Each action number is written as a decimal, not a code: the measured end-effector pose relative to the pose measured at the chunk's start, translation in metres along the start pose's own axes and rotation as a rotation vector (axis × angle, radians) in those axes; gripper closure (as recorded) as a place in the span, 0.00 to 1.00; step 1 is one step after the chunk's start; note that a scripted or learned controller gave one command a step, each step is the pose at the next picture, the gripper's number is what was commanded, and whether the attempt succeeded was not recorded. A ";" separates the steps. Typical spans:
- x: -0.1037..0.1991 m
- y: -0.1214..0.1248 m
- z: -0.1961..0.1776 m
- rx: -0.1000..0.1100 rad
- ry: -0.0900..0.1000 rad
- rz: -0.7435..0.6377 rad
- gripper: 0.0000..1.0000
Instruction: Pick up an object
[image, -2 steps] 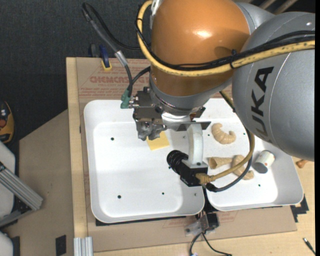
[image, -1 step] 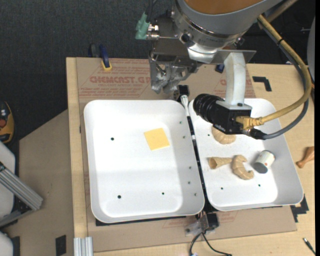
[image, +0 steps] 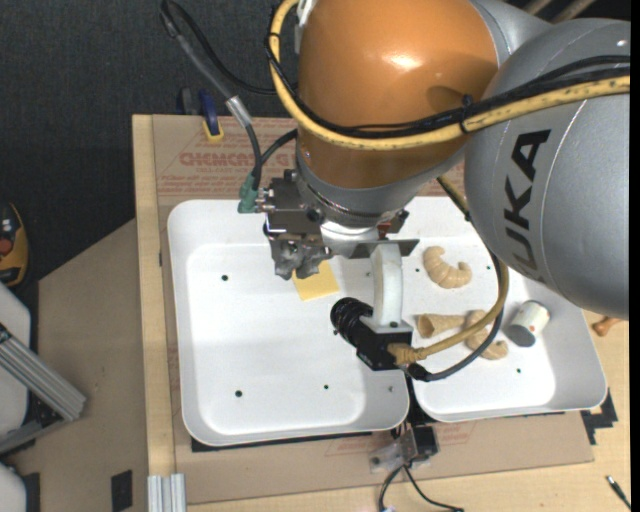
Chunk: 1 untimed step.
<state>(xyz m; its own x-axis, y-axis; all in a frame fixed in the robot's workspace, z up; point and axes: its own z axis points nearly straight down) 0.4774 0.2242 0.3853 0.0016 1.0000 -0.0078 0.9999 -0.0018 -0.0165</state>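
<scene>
My gripper (image: 300, 262) hangs over the upper middle of the left bin (image: 250, 390), under the big orange and grey wrist. A flat pale yellow square piece (image: 320, 286) sits directly below and slightly right of the gripper tip, its upper corner hidden by the gripper. I cannot tell whether the piece is touched or lifted off the bin floor. A black cable fitting (image: 358, 330) juts out just right of the yellow piece.
The right bin (image: 520, 395) holds a curled tan croissant (image: 447, 268), a tan cone (image: 443, 323), a small white cylinder (image: 527, 318) and another tan item (image: 491, 349). The arm's body hides the back of both bins. Brown board (image: 155, 300) surrounds them.
</scene>
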 end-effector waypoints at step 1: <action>-0.001 -0.001 -0.160 -0.035 0.017 -0.004 1.00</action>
<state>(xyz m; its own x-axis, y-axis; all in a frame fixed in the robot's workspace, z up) 0.4794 0.2243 0.5450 -0.0021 1.0000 0.0092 0.9998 0.0019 0.0184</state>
